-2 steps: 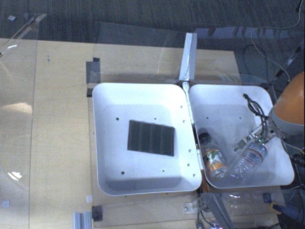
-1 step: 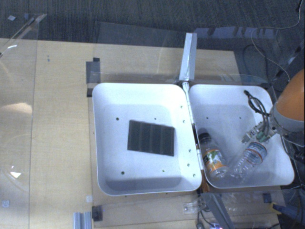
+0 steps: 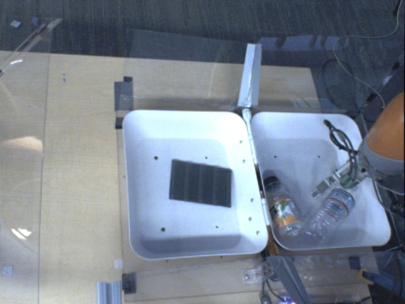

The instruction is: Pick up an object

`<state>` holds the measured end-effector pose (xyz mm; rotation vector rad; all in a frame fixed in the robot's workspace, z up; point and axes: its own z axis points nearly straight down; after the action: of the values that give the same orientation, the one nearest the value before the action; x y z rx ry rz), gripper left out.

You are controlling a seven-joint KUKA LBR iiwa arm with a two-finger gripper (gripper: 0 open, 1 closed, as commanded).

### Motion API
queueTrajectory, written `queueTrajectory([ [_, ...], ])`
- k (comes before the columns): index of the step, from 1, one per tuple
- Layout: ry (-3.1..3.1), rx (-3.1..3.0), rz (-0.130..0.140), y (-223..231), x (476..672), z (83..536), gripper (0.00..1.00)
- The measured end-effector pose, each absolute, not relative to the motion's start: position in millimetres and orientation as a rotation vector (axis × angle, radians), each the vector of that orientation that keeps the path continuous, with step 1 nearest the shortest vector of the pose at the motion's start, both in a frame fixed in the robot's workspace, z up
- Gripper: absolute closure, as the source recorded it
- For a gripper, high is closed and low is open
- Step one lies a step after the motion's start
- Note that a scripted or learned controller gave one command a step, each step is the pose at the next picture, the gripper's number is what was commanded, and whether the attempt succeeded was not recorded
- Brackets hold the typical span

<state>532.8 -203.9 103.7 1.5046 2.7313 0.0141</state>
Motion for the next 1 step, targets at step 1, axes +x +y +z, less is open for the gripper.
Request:
queueTrajectory([
  [1, 2.739, 1.506, 0.009, -205.1, 495.2, 90.3, 0.0],
])
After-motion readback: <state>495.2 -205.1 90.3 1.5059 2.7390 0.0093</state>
